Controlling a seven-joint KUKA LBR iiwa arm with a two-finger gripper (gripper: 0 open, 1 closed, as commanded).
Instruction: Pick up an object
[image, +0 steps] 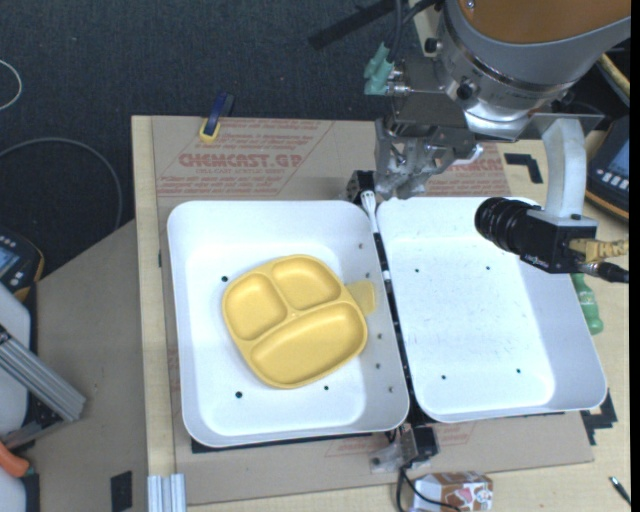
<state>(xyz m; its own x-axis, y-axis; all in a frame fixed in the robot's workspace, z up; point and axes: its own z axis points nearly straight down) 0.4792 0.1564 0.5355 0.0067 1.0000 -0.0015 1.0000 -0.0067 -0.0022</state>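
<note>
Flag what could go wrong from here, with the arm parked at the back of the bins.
1. The yellow divided plate is wide, shallow and lies flat in the left bin; two fingers may find no edge to grip.
2. The gripper hangs above the bins' shared back edge, so coming straight down risks hitting a rim.
3. A black camera overhangs the right bin, crowding the arm's path.

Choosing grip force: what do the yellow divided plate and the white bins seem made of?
Yellow divided plate: probably moulded plastic, smooth with a soft sheen and rounded compartment ridges. White bins: thin formed plastic, likely; matte, with rounded rims.
</note>
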